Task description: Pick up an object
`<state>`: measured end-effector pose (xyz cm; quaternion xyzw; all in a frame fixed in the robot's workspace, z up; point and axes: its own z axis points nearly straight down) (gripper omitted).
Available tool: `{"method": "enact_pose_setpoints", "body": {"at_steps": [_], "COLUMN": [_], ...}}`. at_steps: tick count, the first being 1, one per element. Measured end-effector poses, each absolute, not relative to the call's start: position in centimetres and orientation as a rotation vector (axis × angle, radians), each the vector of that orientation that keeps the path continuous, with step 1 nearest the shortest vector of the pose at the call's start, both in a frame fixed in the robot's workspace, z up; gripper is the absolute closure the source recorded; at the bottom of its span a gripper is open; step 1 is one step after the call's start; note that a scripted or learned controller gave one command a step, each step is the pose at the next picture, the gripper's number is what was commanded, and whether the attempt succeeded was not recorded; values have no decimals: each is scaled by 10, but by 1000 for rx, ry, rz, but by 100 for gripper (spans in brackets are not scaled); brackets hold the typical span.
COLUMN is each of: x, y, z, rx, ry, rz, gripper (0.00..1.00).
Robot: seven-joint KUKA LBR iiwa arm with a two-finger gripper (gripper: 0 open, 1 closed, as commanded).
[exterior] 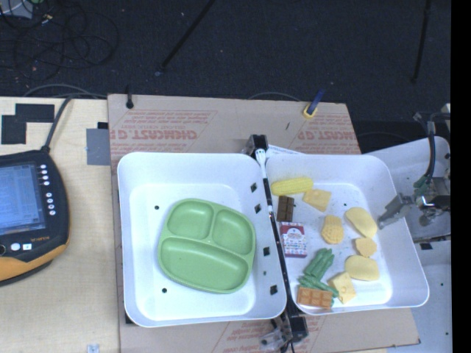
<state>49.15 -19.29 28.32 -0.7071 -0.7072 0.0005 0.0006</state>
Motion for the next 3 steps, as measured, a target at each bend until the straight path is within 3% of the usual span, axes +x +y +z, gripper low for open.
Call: {"method": "enact_pose_setpoints", "body": {"at_steps": [1, 2, 3], "x": [513, 550, 628], "y": [-189, -150, -124], "z": [149, 85, 88], "rx": [-2210, -2215, -2217], "ry": [-2213, -2222, -2228], "rz": [9, 3, -5], "gripper": [0, 0, 0]}}
